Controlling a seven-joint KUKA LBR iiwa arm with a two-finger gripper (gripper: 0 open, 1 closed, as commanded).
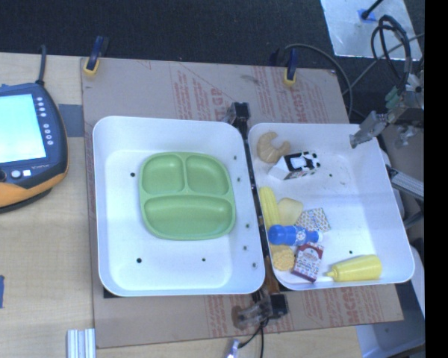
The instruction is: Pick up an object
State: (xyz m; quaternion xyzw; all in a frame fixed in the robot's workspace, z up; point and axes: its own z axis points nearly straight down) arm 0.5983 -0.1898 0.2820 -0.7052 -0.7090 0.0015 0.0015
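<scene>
Two shallow white bins sit side by side on a cardboard-covered surface (209, 88), seen from above at a slant. The left bin (116, 200) holds one thing: a pale green divided plate (187, 196) with three compartments, lying flat near the bin's middle.

The right bin (366, 200) holds a scatter of small objects, mostly along its 9 o'clock side. Near 11 o'clock lies a tan pastry-like piece (269, 148), and just beside it toward the centre a black-and-white cow toy (301, 164). Lower down, a yellow corn cob (268, 205) lies along the wall, touching a pale yellow lump (289, 211). Below these sit a patterned packet (313, 219), a blue toy (290, 236), a round tan cracker (283, 258) and a red-and-white packet (308, 262). At 5 o'clock a yellow squeeze bottle (355, 268) lies on its side.

The tool (367, 129) hangs over the right bin's rim at about 1 o'clock, well apart from every object; whether its grasping end is apart or together cannot be told. A tablet-like screen device (19, 144) rests on the surface at 9 o'clock
</scene>
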